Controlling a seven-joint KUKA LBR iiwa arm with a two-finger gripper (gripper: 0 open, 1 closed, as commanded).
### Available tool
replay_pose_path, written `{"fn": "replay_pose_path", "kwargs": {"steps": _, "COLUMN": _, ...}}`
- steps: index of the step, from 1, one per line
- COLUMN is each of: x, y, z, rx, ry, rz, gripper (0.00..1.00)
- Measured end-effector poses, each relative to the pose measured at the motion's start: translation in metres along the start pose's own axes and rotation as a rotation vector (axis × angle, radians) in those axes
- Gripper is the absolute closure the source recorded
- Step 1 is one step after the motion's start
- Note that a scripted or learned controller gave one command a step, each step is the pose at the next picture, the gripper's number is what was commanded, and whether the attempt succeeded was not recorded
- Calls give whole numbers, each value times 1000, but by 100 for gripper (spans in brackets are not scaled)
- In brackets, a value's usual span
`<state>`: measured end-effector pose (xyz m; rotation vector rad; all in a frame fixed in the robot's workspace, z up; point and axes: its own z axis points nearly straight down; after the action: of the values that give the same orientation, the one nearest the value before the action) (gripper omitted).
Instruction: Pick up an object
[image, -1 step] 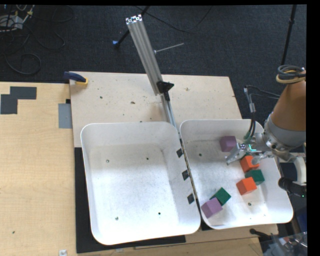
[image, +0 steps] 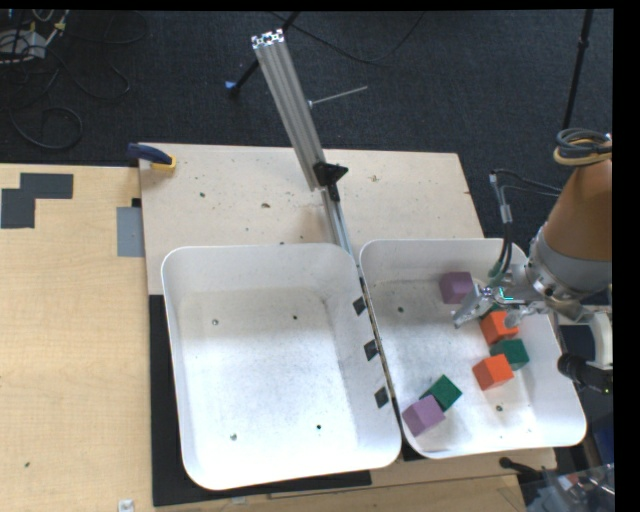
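Observation:
The right bin (image: 560, 425) holds several small blocks. A purple block (image: 456, 287) lies toward its back. In the middle, an orange block (image: 497, 327) sits with a green block (image: 515, 352) and a second orange block (image: 492, 371) just in front of it. At the front left are another green block (image: 445, 391) and another purple block (image: 422, 414). My gripper (image: 487, 305) hangs low in this bin, between the back purple block and the first orange block, directly over that orange block's upper edge. Nothing can be seen in its grasp.
The left bin (image: 185, 300) stands beside the right one, with a row of black clips (image: 368, 350) on the shared rim. A slanted aluminium post (image: 295, 110) rises behind the bins. The arm's grey and orange wrist (image: 585, 230) fills the right side above the bin.

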<state>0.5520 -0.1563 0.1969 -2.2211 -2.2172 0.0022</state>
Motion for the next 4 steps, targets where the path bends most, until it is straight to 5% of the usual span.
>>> {"fn": "replay_pose_path", "kwargs": {"steps": 2, "x": -5, "y": -6, "z": 101, "rx": 6, "ry": 2, "rz": 0, "gripper": 0}}
{"fn": "replay_pose_path", "kwargs": {"steps": 3, "x": -7, "y": -5, "z": 88, "rx": 2, "ry": 1, "rz": 9, "gripper": 100}}
{"fn": "replay_pose_path", "kwargs": {"steps": 4, "x": -12, "y": 4, "z": 37, "rx": -5, "ry": -2, "rz": -2, "gripper": 100}}
